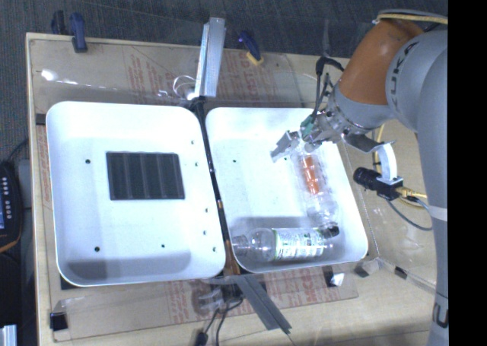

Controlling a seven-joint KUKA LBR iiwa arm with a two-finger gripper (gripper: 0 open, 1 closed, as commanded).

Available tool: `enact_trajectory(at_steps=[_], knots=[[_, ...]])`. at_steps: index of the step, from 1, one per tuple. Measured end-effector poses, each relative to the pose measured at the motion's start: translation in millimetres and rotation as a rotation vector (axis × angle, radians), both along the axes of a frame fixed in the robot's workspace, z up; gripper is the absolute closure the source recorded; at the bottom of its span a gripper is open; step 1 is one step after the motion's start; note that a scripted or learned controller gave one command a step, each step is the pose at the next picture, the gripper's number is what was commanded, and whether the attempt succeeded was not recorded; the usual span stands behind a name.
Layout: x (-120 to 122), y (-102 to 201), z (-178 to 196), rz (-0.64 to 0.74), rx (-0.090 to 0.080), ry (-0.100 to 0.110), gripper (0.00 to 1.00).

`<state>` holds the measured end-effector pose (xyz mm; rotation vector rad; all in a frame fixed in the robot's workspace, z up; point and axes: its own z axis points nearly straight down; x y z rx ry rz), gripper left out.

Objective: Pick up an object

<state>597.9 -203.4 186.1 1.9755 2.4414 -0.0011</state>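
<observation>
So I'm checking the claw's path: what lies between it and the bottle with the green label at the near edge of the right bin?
In the camera view, the clear bottle with an orange label lies between the claw and the green-label bottle.

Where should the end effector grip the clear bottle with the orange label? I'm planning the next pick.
Grip the bottle with the orange label across its labelled middle, from above. It lies flat, lengthwise up the right bin, so its round sides are exposed there.

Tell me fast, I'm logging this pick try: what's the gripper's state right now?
Gripper: over the right bin, at the upper end of the clear bottle with the orange label; a grasp cannot be told.
</observation>
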Motion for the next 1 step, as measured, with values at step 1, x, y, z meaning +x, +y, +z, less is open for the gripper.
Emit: enact_trajectory(at_steps=[1], knots=[[29.6,-5.9,-17.1,-0.032,0.0,0.001,0.0]])
